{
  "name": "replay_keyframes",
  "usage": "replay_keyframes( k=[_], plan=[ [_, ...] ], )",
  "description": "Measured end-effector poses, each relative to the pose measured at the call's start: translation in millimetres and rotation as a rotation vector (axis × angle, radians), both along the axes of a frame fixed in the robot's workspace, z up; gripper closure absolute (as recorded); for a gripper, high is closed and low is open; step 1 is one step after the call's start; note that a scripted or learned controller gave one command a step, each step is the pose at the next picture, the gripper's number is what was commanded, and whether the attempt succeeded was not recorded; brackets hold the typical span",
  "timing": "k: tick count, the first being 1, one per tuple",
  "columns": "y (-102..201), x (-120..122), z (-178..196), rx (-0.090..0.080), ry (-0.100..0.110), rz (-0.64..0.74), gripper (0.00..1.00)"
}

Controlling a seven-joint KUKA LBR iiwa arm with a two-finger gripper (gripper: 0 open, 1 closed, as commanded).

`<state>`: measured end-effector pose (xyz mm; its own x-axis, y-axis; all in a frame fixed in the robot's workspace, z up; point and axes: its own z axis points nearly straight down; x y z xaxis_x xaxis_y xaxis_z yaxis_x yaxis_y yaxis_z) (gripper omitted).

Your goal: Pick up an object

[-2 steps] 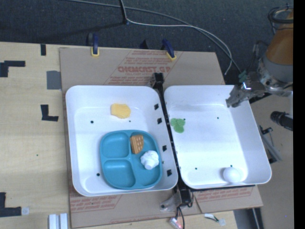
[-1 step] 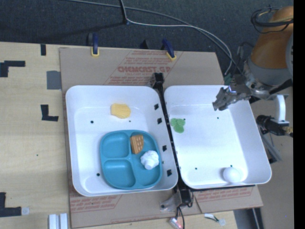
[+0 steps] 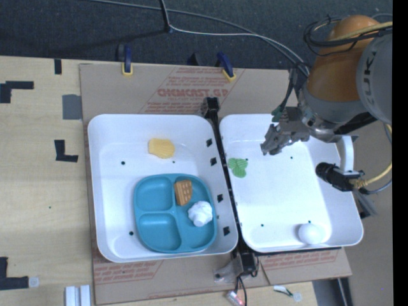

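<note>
Bins: we count two, left bin [image 3: 102, 171] and right bin [image 3: 280, 196]. The right bin holds one leafy green piece [image 3: 238, 167] near its left wall and one white ball [image 3: 311, 233] at the near edge. The gripper [image 3: 270, 146] hangs above the right bin, apart from both; we cannot tell its finger state. The left bin holds one blue divided tray [image 3: 153, 225] carrying one waffle-textured brown piece [image 3: 183, 192] and one white lump [image 3: 201, 213], plus one yellow piece [image 3: 161, 148].

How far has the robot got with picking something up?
Nothing looks picked up yet. The gripper hangs over the right bin, with nothing visibly between its fingers. The green object lies near it, and a white ball sits by the front rim. Reaching, grasping and lifting are all left.
</note>
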<state>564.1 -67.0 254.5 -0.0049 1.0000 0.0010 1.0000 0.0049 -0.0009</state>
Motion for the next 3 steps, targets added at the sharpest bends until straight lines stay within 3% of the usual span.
replay_keyframes(
  k=[3],
  plan=[
    [147.7, -42.1, -33.9, 0.000, 0.001, -0.001, 1.00]
  ],
)
